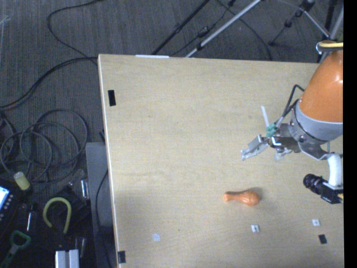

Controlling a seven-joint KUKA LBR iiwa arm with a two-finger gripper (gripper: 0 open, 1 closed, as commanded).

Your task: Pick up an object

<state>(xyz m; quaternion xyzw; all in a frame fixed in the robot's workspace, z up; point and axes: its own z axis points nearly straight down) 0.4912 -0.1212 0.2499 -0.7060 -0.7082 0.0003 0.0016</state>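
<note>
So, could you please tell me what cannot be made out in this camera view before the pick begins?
- Gripper: small and blurred against the bench; open or shut cannot be told.
- Arm: its grey and orange body is cut off by the right edge.
- Orange object: bulbous with a thin neck, too small and soft to identify.
- Small markers on the bench: too tiny to read.

a pale wooden bench (pixel 184 138) fills the centre and right of the frame. an orange object (pixel 243 197) lies at lower right, small tags (pixel 255 228) just below it.
</note>
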